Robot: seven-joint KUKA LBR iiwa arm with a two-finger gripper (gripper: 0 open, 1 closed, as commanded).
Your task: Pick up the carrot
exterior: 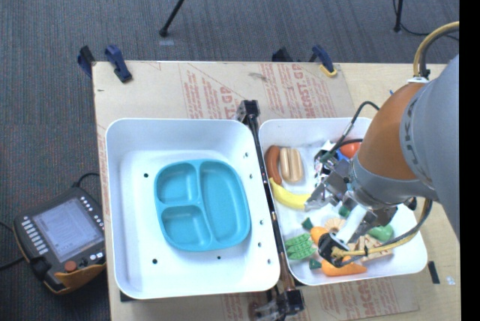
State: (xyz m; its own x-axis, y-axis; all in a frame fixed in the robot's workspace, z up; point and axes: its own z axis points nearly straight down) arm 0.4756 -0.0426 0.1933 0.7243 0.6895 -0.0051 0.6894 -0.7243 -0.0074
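The carrot (343, 271) is a slim orange piece lying along the front wall of the right bin (417, 261), partly hidden behind the robot's hardware. My gripper (324, 190) hangs over the middle of that bin, just right of the banana (289, 197) and well behind the carrot. Nothing shows between its tips, and the wrist (390, 154) covers much of the bin's right half.
The right bin also holds a hot dog (289, 164), a green ridged toy (298, 246), another green piece (381, 233), a small orange piece (319, 234) and a red-orange item (347, 150). A blue divided plate (201, 204) lies in the left bin (120, 162).
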